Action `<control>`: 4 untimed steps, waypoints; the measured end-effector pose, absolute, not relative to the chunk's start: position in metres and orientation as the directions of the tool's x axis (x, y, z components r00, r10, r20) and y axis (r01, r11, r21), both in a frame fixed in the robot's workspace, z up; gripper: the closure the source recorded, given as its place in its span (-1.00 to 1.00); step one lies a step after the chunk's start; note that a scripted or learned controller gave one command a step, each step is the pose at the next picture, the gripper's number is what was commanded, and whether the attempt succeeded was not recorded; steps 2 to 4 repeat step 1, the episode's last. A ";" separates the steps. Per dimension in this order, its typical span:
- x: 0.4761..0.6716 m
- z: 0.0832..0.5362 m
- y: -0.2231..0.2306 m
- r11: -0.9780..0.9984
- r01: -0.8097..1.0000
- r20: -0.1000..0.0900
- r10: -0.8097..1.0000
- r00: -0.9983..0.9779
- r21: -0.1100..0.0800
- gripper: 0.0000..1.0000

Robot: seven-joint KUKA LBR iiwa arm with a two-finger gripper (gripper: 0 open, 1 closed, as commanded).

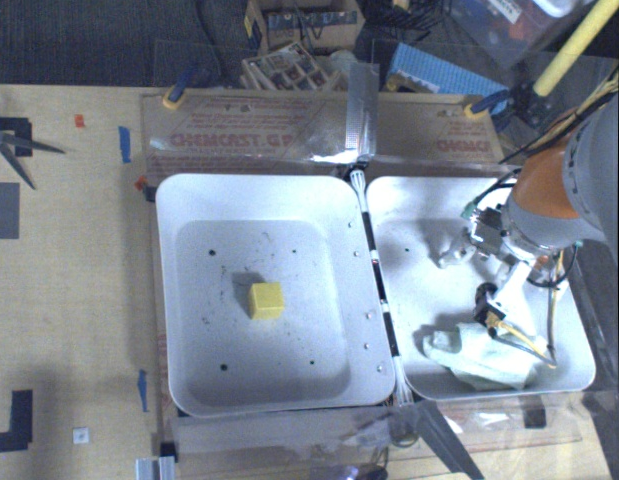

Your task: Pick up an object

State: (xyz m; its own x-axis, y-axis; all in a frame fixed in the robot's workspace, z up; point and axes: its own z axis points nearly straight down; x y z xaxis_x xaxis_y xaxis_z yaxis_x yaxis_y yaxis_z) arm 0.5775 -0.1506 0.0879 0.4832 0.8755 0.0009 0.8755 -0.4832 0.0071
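The yellow block (267, 300) sat near the middle of the left bin (189, 218); the gripper (451, 254) hung over the right bin (409, 203), toward 10 o'clock from its middle, well apart from the block; I could not tell if it was open or closed; a pale crumpled thing (484, 366) lay at that bin's 6 o'clock.

Block (267, 300) in L bin (189, 208)
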 end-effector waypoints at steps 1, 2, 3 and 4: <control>0.579 0.099 -0.150 -0.482 0.876 0.003 0.876 0.482 0.010 1.00; 0.579 0.099 -0.150 -0.482 0.876 0.003 0.876 0.482 0.010 1.00; 0.579 0.099 -0.150 -0.482 0.876 0.003 0.876 0.482 0.010 1.00; 0.579 0.099 -0.150 -0.482 0.876 0.003 0.876 0.482 0.010 1.00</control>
